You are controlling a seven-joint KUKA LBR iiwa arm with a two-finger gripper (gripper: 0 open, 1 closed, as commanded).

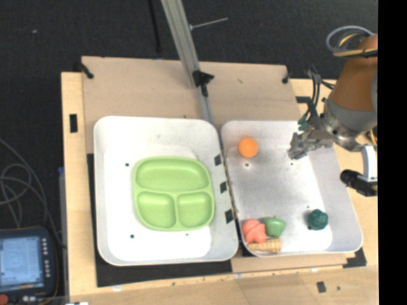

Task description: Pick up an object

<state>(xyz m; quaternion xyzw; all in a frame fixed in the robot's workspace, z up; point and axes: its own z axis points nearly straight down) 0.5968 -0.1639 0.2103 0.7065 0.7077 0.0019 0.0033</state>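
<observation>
**benchwatcher:** Gripper (299, 146) is sitting over the upper right part of the right bin (331, 170), with nothing between its tips as far as I can see. Whether it's spread or pinched together, I honestly can't tell; it's just a dark blob from this angle.

**pickfail99:** So nothing grabbed yet? What's on offer?

**benchwatcher:** Yeah, I'd say the pick hasn't started paying off. Everything's lying on the bin floor. Orange ball (248, 147) is the nearest candidate, off to the gripper's left in the view, with a clear gap between them. Dark green lump (317, 219) is down near the lower right corner. Then a pink thing (254, 230), a small green thing (275, 225) and a tan cone-ish piece (272, 246) are bunched up at the bottom edge, pretty much touching each other.

**pickfail99:** And the left bin?

**benchwatcher:** Left bin (114, 189) has a green divided tray (173, 192). So the whole job's left: line up, drop, close, lift.
</observation>
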